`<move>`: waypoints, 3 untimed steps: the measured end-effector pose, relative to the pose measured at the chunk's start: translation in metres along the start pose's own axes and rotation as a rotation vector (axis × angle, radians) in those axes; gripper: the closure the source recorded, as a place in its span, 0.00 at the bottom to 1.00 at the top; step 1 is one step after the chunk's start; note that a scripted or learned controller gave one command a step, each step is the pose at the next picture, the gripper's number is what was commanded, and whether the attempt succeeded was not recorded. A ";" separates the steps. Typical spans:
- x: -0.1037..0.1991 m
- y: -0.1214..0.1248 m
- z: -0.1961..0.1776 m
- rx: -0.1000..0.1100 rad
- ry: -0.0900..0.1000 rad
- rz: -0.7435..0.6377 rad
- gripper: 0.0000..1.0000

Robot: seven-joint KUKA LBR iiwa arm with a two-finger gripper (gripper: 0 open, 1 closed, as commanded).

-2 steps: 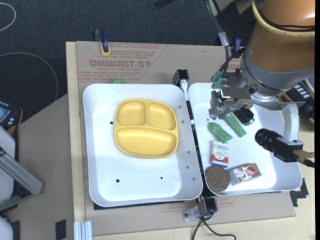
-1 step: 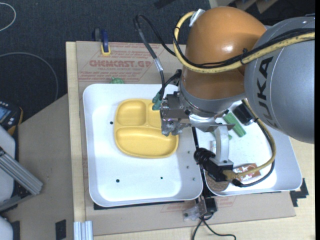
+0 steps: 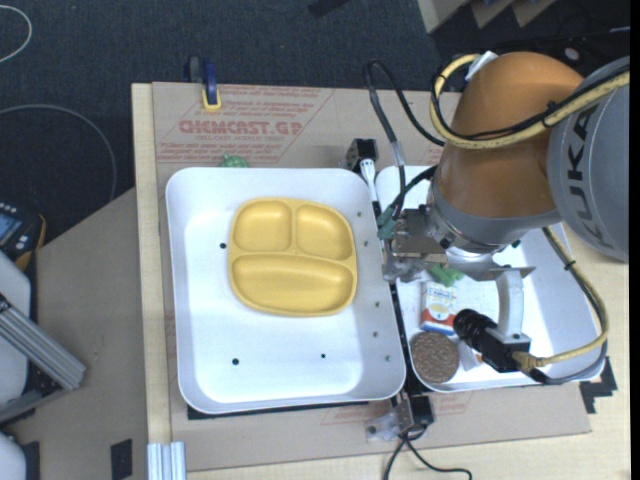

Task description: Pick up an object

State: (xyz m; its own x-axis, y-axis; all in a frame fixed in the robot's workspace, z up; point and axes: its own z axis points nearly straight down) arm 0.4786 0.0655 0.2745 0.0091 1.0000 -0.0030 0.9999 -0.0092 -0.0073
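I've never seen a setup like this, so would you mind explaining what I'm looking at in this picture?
This is one camera fixed above a bench, looking down at a slant. The big grey and orange shape is a robot arm reaching in from the right, meant to pick up an object. Two shallow white bins sit side by side. The left bin holds a yellow divided plate. The arm hangs over the right bin, where a round brown disc and a small packet lie. Its gripper is hidden below the wrist, so a hold can't be judged.
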 end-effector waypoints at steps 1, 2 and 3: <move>-0.005 0.001 -0.135 -0.025 0.006 -0.010 1.00; 0.025 -0.001 -0.089 -0.001 0.003 -0.012 1.00; 0.063 0.008 -0.144 -0.015 0.006 -0.014 1.00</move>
